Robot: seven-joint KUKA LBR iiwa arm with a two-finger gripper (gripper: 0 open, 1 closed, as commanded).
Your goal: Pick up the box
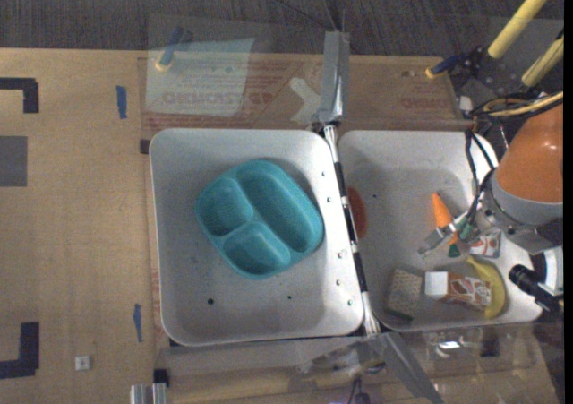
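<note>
A small printed box, brown and orange with a white end, lies flat near the front of the right bin, touching a yellow banana. A second, smaller white box with red print sits just beyond it, partly under the arm. My gripper hangs low over the right bin, just behind the printed box and beside an orange carrot. Its metal fingers stand apart with nothing between them, so it is open.
A tan sponge-like square lies left of the printed box. A red-orange piece rests against the right bin's left wall. The left bin holds a teal divided plate. Cables and yellow rods stand at the back right.
</note>
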